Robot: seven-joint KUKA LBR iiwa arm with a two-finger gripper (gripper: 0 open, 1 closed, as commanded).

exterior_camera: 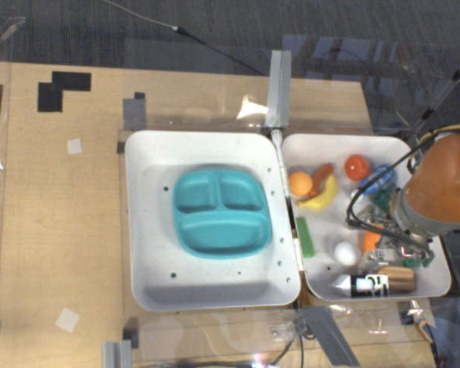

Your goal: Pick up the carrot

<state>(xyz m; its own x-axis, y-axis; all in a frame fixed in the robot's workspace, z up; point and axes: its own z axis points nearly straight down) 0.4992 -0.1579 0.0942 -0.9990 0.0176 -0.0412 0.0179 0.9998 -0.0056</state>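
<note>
**Carrot under the arm in the right bin**

The carrot (371,241) lies in the right bin (320,286), just right of the egg (344,252) and partly covered by the arm. The claw (395,240) hangs over it; whether it is open or closed I cannot tell. Above the egg lie a banana (322,196), orange (300,183) and tomato (356,166). A bottle (377,282) lies below it. Left of the egg, the other bin holds a teal tray (218,211).

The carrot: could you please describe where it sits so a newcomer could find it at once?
Look in the right-hand white bin, toward its right side under the arm's wrist. The carrot is the small orange piece right of the white egg and above the brown bottle, partly hidden by the gripper.
</note>
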